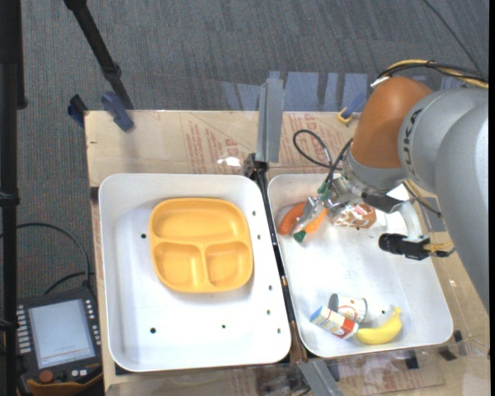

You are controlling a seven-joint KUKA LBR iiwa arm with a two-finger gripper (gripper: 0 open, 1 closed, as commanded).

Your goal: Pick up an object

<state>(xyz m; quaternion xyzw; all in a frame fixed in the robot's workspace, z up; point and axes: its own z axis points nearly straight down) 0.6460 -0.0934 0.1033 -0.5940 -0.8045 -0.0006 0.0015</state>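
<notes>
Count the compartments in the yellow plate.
3: the yellow plate in the left bin has one wide compartment across its far side and two smaller ones side by side nearer the camera.

- The place looks like a robotics laboratory, not a home or a shop.
- A large grey industrial arm [445, 147] with an orange band works over a plywood bench [190, 143].
- Two shallow white bins [120, 304] stand side by side on the bench.
- A handheld control pendant [58, 337] with a screen lies on the grey carpet floor [231, 40].
- Black stand poles [7, 97] rise at the left, and cables run near them.
</notes>
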